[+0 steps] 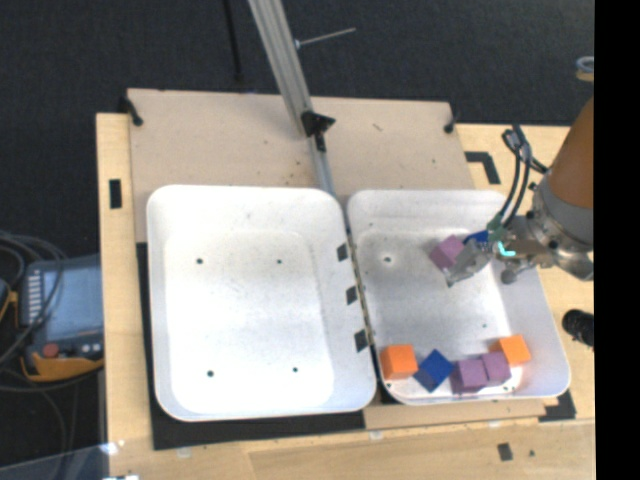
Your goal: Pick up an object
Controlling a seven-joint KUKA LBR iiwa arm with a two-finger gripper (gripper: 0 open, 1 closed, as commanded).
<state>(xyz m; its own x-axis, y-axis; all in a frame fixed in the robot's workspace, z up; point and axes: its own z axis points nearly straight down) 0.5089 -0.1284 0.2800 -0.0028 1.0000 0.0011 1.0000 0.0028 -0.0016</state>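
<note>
Two white bins are seen side by side; the right bin (400, 218) holds the blocks. A grasp or early lift is judged to be in hand. The gripper (462, 265) is seen closed on a purple block (447, 252), held between its fingers above the bin floor. Next, a steady raise is called for.

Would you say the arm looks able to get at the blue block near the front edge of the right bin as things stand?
Probably yes, though tightly: the blue block is uncovered from above, but an orange block and a purple block crowd its sides, leaving little room. The gripper is beside another purple block.
</note>
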